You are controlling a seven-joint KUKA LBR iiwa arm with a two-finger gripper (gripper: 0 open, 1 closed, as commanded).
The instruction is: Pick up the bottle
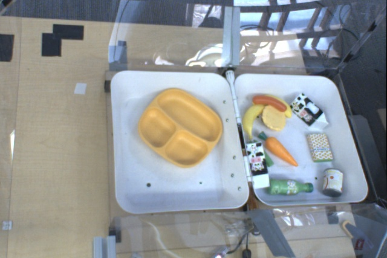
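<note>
We see the green bottle (290, 187) lying on its side in the right bin (336, 95), close to the front wall, with its cap pointing toward a little can (332, 181). A cow-spotted carton (257, 163) lies just beside its other end, and a carrot (281, 151) sits near it, a bit farther back. In the left bin (124, 154) we see a yellow plate (180, 127) with three parts.
</note>
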